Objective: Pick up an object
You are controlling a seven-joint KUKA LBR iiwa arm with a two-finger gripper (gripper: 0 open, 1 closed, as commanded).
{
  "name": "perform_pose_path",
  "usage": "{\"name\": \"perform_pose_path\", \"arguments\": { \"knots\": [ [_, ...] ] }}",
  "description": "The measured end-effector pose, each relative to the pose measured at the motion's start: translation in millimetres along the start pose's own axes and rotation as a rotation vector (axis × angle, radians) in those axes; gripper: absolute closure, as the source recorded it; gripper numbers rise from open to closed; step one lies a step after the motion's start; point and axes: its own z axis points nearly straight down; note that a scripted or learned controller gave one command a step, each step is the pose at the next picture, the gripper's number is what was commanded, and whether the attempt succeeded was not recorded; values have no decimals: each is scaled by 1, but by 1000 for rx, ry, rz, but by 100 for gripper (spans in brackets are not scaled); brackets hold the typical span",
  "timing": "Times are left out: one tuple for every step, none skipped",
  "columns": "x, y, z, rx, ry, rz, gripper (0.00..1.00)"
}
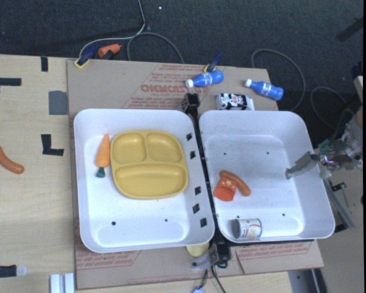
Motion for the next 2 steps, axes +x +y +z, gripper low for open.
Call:
{"name": "perform_pose_path", "arguments": {
  "knots": [
    [107, 47, 89, 5, 5, -11, 0],
    [116, 49, 149, -12, 1, 1, 0]
  ]
}}
